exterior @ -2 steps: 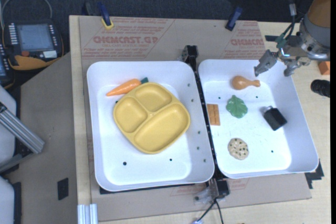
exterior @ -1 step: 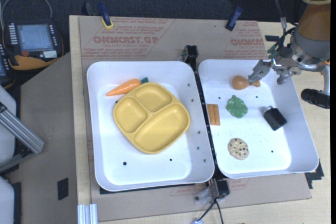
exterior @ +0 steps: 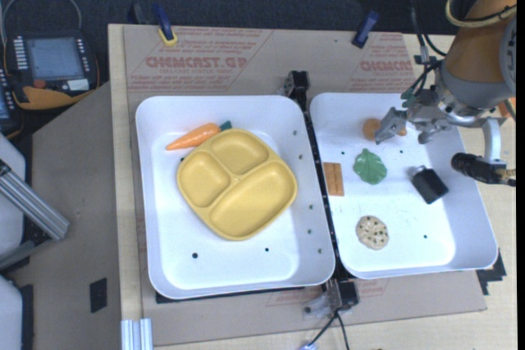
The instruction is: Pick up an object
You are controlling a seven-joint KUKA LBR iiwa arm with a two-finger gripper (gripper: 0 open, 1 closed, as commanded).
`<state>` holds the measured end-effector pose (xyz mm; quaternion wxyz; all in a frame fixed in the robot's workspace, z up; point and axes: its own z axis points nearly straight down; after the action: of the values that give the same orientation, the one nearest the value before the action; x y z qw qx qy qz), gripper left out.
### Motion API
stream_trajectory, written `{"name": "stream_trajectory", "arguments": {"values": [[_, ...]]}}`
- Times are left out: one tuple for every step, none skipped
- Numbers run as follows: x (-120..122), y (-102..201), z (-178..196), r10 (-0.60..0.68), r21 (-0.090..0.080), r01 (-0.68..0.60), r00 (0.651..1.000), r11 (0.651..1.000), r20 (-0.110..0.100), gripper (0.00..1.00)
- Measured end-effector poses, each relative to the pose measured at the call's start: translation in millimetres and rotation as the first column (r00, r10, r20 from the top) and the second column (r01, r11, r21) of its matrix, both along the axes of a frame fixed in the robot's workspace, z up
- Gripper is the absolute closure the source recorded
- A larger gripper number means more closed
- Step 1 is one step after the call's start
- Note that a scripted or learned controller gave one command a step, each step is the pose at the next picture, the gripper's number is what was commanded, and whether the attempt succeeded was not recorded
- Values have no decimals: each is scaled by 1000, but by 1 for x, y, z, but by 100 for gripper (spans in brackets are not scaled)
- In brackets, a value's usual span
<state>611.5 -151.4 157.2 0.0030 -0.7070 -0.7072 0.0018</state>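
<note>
Nothing's picked up yet: the hand hovers at the right bin's upper edge, fingers apart and holding nothing, just beside a small orange piece.

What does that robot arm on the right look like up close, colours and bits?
The arm is grey with a rounded orange band above the wrist. Black cables run along it. At its end sits a metal-grey gripper with two slim fingers.
</note>
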Motion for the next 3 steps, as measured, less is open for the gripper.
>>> {"name": "stream_trajectory", "arguments": {"values": [[3,-7,-48,-1,-1,1,1000,1000,0,0],[5,-7,-34,0,-2,0,1000,1000,8,100],[8,-17,24,-1,-5,1,1000,1000,14,100]]}}
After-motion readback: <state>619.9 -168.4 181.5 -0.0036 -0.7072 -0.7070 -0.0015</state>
